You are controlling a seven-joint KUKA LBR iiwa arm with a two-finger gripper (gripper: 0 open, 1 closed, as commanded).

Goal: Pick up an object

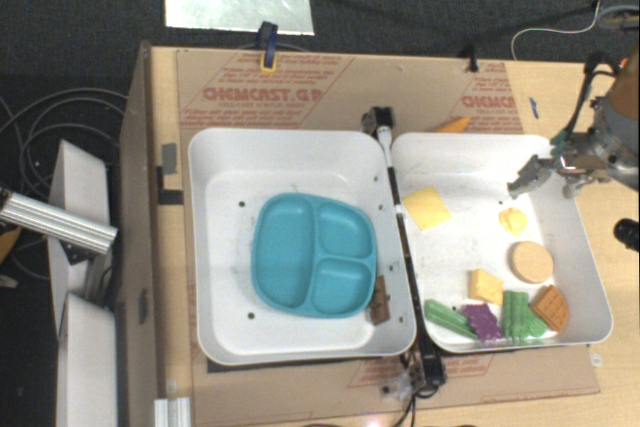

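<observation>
My gripper (528, 178) hangs over the upper right part of the right bin (470, 155), just above a small yellow piece (513, 220). A flat yellow square (428, 209) lies at the bin's left side. Below the gripper lies a round tan biscuit (531, 262). Along the front wall sit a yellow block (487, 286), a green pod (447, 317), a purple piece (483, 320), a green piece (516, 313) and an orange waffle-like piece (550, 307).
The left bin (225, 165) holds a teal divided plate (313, 255), with a brown piece (380, 300) by its right wall. An orange piece (453, 125) lies on the cardboard behind the right bin. A cable (560, 30) runs at the back right.
</observation>
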